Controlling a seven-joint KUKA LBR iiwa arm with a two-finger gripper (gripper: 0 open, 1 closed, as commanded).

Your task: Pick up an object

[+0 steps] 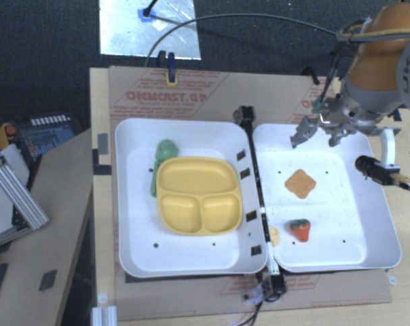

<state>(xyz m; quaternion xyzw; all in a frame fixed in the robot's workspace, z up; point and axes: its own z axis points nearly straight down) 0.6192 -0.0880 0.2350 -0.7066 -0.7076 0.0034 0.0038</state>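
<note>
While nothing is sitting between its parted fingers, the end effector [318,132] is hovering over the right bin [378,212], probably lining up on the cracker [300,183].

Single fixed camera above bench, angled down, both white bins [127,182] framed

Yellow tray [195,202], green toy [165,149], orange cracker [300,183]
</note>
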